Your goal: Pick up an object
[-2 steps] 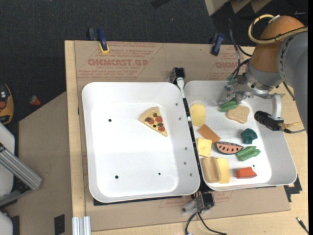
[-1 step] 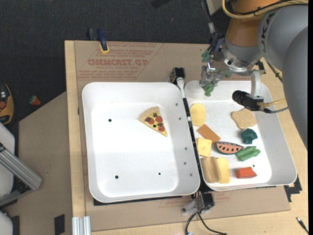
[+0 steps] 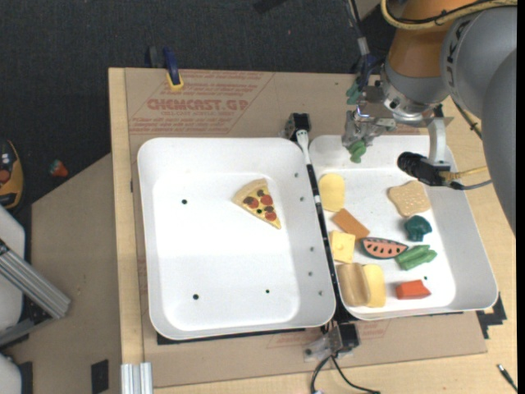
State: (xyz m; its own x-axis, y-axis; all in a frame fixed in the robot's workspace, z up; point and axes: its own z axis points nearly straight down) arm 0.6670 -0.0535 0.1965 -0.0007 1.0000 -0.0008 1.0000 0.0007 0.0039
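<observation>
1. The arm (image 3: pixel 459 48) comes in from the upper right of the frame. Its gripper (image 3: pixel 358 142) hangs over the top left corner of the right bin (image 3: pixel 480 245).

2. A small green thing (image 3: pixel 357 148) sits at the tips of the gripper. It looks pinched between the two fingers, which are close together. It is too small to tell what kind of toy it is.

3. The green thing seems lifted a little above the bin floor, but from this slant I cannot be sure it is off the floor.

4. So I think the step in hand is the lift, right after the grab.

5. The other toy foods lie lower in the right bin: a round yellow piece (image 3: pixel 331 192), an orange wedge (image 3: pixel 350 222), a slice of toast (image 3: pixel 408 197), a watermelon slice (image 3: pixel 383 247), a green bean pod (image 3: pixel 417 258) and a red block (image 3: pixel 413 289).

6. A pizza slice (image 3: pixel 259 202) lies alone in the left bin (image 3: pixel 164 286), near its upper middle.

7. Next, I think the arm needs to go straight up, slow and steady, so the green thing does not slip out. The pinch must stay tight.
</observation>
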